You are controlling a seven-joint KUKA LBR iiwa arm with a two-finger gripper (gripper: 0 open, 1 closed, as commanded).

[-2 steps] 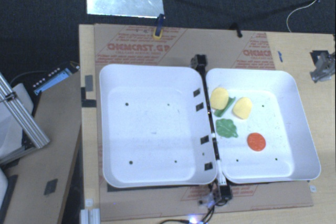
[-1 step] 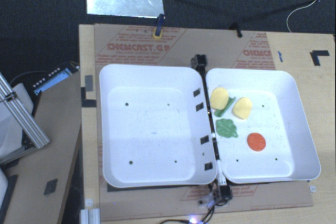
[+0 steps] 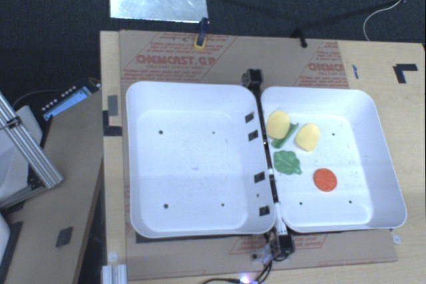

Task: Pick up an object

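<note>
Objects cluster in the right bin (image 3: 373, 143): two yellow pieces (image 3: 278, 124), a green leaf (image 3: 287, 162) touching one, a red disc (image 3: 325, 179) near the leaf. Crowding risks a slipped grasp. Claw state: cannot tell.

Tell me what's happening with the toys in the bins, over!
Right bin holds two yellow pieces, a green piece, an orange disc. Nothing lifted yet. All lie open from above, the two yellow and the green bunched close.
</note>
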